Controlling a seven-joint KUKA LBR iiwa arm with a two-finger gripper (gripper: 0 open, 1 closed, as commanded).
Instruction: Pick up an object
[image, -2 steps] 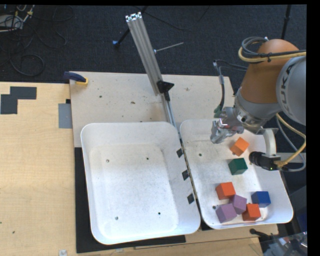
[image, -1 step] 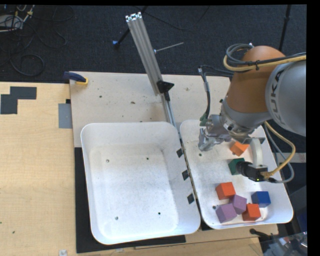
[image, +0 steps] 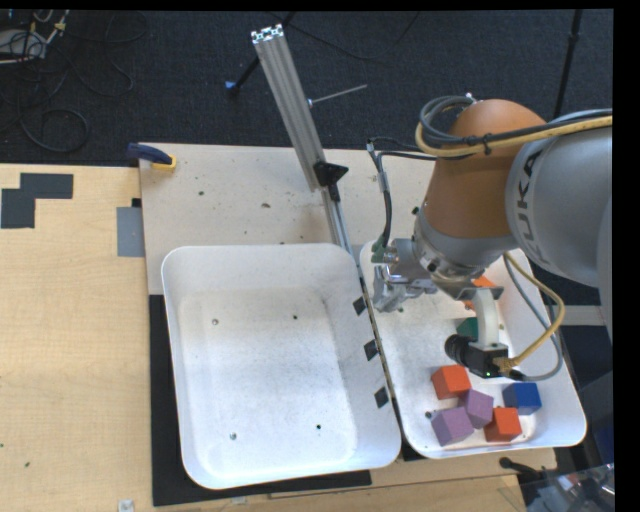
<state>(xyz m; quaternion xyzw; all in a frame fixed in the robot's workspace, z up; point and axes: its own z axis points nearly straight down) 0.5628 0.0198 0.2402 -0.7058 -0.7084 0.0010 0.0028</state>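
- Progress: no obj visibly picked yet, as I read it. Grasp and lift are both left to do.
- Grey metal gripper sits over the left edge of the shallow white plastic right-hand bin. It's just beside the wall between that bin and the shallow white plastic left-hand bin.
- Candidate objs are bunched in the right-hand bin's near-right corner, apart from the gripper: small orange cube, blue cube, orange-red cube, one purple cube and a second purple cube touching it.
- Gripper state: can't tell how far open it is, nor whether it has hold of anything. The metal parts blur together from this angle, and no block can be made out in it.
- Hidden: the bulky grey arm w/ orange band covers the far part of the right-hand bin, so more objs could lie under it.
- A dark green piece peeks out below the wrist; shape unclear.
- The left-hand bin floor has a few dark specks, too small to identify.
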